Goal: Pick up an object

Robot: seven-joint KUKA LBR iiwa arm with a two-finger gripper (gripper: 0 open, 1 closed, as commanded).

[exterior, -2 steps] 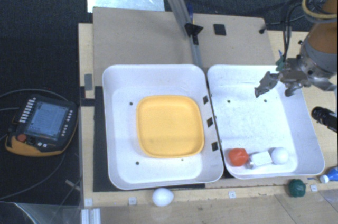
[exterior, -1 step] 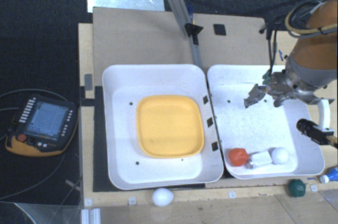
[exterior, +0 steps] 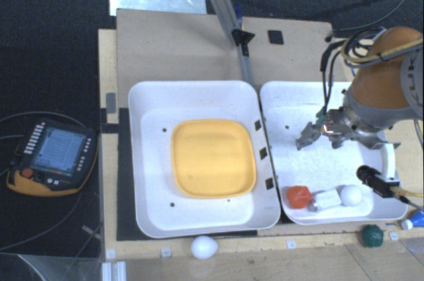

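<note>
Gripper [exterior: 320, 137] hangs over the right bin [exterior: 285, 101]; you cannot tell its finger state. Red object [exterior: 297, 196] and white ball [exterior: 350, 194] lie nearer the camera than it.

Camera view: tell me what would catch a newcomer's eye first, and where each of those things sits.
The big yellow plate stands out first, lying in the middle of the left bin. Next comes the arm reaching in from the right, its gripper above the right bin. Along that bin's near wall lie a red object and a white ball, and a white egg-shaped object sits outside on the bench, in front of the left bin.
</note>
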